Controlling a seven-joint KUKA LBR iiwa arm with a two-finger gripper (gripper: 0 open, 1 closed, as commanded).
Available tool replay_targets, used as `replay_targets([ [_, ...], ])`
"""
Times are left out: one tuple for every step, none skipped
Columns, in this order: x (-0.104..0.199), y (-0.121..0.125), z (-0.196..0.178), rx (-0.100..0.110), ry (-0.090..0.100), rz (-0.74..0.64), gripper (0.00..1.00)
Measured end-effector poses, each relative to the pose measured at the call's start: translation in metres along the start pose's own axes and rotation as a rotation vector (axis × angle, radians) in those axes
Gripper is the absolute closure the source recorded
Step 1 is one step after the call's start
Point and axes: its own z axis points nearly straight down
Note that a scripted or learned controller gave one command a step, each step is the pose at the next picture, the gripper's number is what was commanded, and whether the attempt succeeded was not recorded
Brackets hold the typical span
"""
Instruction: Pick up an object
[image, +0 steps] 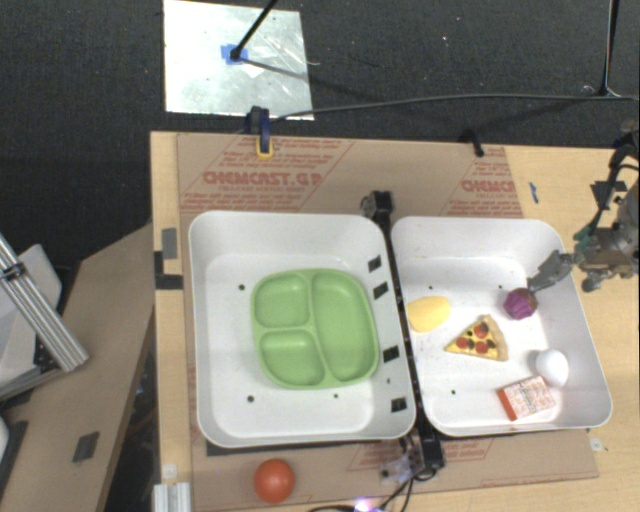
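While hand (548, 272) nears purple ball (519, 303), right bin (590, 345) holds five toys.

Two white bins (300, 235), one green tray (315, 328), five toy foods (478, 340), one orange ball (273, 480).

Bright, even overhead light, soft shadows only. Glare on the foil sheet (238, 58) and white bins (290, 240). Slightly soft focus throughout.
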Motion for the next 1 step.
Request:
replay_targets([
  [0.0007,0.0024,-0.0068,-0.011,-0.003,-0.004,0.0],
])
